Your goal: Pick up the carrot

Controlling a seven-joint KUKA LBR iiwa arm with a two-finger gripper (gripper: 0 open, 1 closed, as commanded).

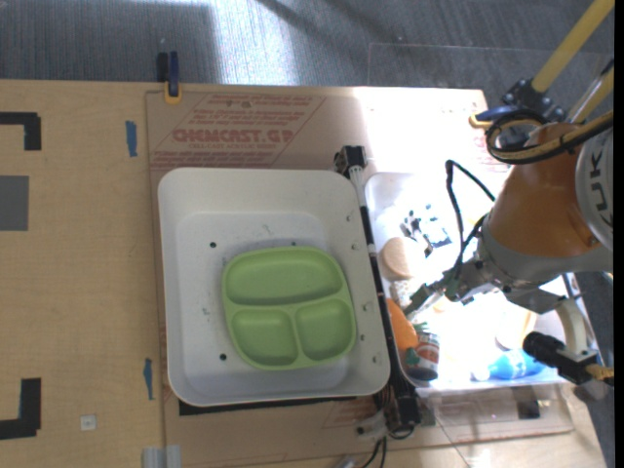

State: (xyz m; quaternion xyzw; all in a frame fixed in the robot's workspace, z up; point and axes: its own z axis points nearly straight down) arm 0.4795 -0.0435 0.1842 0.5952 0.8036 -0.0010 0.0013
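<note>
Cardboard-topped bench (78, 261), green tray (289, 305) in your left bin (185, 203). Your gripper (421, 298) hangs just beside the carrot (401, 327) in the right bin; can't tell its jaws.

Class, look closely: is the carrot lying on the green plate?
No. The carrot lies in the right bin, while the green plate sits in the left bin.

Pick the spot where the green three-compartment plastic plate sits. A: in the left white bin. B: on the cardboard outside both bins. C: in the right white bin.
A: the green three-compartment plastic plate lies on the floor of the left white bin.
</note>
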